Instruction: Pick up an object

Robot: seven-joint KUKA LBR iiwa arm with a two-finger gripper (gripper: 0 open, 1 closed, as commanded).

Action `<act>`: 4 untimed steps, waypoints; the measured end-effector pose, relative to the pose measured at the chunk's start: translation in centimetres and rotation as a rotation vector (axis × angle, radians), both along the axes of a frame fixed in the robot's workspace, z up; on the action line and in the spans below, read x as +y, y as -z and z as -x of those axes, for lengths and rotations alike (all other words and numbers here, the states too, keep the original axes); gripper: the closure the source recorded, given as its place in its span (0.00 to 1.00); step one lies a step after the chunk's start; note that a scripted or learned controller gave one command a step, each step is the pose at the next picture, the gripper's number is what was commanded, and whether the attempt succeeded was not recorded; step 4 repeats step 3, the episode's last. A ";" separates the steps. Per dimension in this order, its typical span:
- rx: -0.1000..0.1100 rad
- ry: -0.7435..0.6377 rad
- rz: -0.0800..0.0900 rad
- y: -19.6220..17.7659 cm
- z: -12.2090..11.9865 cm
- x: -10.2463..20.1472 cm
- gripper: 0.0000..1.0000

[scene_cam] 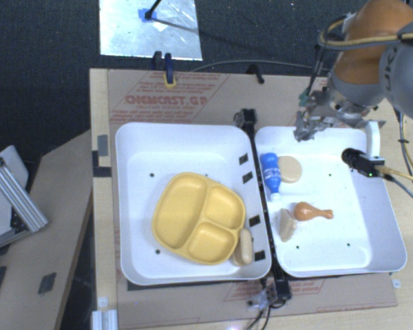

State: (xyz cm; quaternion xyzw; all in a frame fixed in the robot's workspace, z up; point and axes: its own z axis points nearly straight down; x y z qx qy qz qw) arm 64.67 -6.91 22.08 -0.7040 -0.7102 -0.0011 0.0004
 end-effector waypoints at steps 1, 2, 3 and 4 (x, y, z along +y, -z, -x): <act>0.001 0.000 0.000 0.9 1.0 5.5 1.00; 0.001 0.000 0.000 1.3 1.5 10.2 1.00; 0.001 -0.001 0.000 1.7 2.2 15.2 1.00; 0.001 -0.001 0.000 1.7 2.2 15.2 1.00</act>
